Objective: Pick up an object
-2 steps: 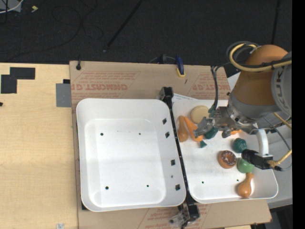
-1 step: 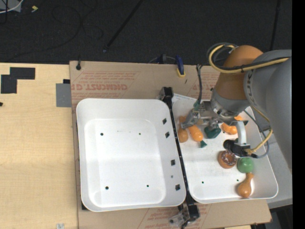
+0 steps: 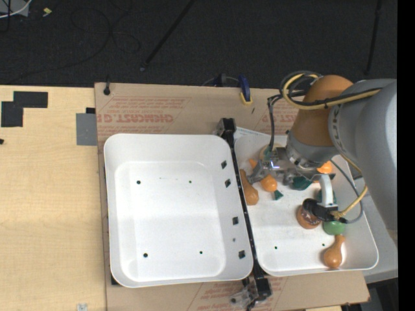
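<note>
- End effector (image 3: 275, 164) is low over the back of the right bin (image 3: 363, 254), nose down among the toys; how its grasping parts stand I cannot tell, the wrist hides them.
- The arm (image 3: 363, 128) slants in from the right, which puts the orange band (image 3: 321, 112) square over the bin's far corner.
- Candidates sit clustered there: an orange piece (image 3: 268, 185) just beside the tool, another orange piece (image 3: 250, 196) close to the divider, and a teal bit (image 3: 299, 183) tucked under the wrist.
- Nothing is visibly held, so I judge this the reaching-down stage, the pick not yet made.
- Further forward lie a brown round thing (image 3: 308, 216), a green piece (image 3: 335, 226) and an orange pear (image 3: 332, 254), well apart from the tool and easier to single out.
- Left bin (image 3: 117, 173) sits alongside on the tabletop (image 3: 45, 193), likely the drop spot.
- Risk, to my eye: the pieces crowd together, so a close could nudge one instead of catching it.
</note>
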`<state>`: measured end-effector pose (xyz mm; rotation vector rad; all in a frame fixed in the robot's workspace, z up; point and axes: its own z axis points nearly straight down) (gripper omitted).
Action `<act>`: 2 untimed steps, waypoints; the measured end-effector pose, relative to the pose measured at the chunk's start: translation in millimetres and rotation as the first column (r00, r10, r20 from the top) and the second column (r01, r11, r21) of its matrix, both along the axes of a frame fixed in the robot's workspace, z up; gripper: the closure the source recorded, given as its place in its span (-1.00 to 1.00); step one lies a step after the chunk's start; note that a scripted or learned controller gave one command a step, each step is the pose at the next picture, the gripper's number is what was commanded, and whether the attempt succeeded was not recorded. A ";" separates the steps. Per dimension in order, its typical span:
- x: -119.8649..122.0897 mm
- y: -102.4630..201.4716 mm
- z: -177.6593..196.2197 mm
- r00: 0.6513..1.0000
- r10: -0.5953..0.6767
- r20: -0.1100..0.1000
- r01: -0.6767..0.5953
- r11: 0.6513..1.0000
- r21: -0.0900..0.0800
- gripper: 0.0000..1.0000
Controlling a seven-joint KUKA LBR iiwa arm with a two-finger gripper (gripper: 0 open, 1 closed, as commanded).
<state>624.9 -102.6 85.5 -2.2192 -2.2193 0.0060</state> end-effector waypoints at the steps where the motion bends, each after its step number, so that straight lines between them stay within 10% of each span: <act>1: -0.1 -0.7 11.6 1.000 -0.003 -0.001 0.003 1.000 0.001 1.00; 2: 21.8 70.6 108.7 1.000 0.008 0.013 -0.008 1.000 0.003 1.00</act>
